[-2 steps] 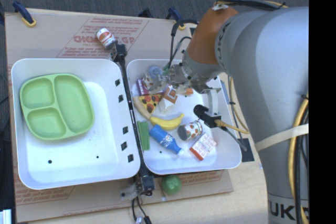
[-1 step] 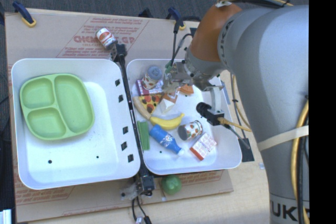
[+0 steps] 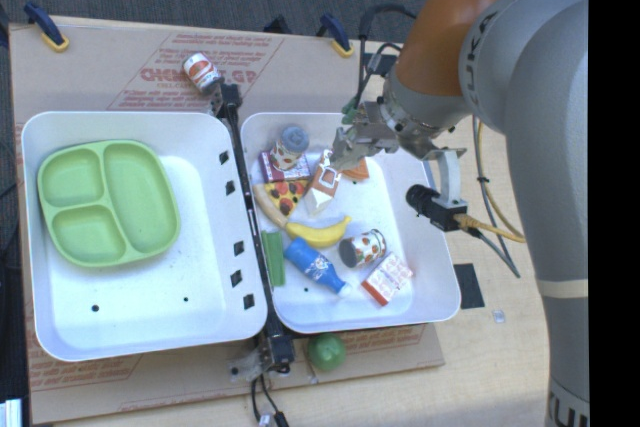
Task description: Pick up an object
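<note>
Both bins [image 3: 60, 315] look like smooth, slightly glossy white plastic. The green tray [image 3: 105, 203] at left is matt plastic. The banana [image 3: 318, 232] shines like moulded plastic. Under the bins lies matt brown cardboard [image 3: 140, 55]. The arm [image 3: 520, 45] has satin-grey casing.

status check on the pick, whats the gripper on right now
Gripper low over right bin, at small carton. Hold unconfirmed. Banana, pizza slice crowd alongside.

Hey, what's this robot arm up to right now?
The arm has reached in over the right bin, which is full of toy groceries. Its tool sits low beside a small carton, above a banana and a blue bottle. The left bin holds a green tray.
</note>
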Action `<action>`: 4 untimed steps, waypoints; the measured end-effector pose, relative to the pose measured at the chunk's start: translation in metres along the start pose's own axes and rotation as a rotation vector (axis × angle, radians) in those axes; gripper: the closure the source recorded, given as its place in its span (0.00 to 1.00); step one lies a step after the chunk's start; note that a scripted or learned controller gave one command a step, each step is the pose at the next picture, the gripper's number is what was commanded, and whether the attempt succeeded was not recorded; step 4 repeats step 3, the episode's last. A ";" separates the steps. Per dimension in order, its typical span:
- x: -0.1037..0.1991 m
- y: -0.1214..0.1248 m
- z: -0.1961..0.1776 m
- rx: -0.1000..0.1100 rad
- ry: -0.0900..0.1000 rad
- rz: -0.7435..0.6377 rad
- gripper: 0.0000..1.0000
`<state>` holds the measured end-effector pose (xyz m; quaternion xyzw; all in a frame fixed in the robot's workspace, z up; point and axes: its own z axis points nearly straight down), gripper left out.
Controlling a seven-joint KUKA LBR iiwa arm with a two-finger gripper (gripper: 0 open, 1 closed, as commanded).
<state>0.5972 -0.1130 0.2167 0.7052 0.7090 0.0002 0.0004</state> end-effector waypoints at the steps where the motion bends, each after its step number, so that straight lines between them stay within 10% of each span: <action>1: 0.000 0.000 0.001 0.001 0.001 0.000 0.00; 2: 0.012 0.004 0.103 -0.017 -0.006 -0.003 0.00; 3: 0.009 0.005 0.091 -0.021 -0.012 -0.003 1.00; 4: 0.009 0.005 0.091 -0.021 -0.012 -0.003 1.00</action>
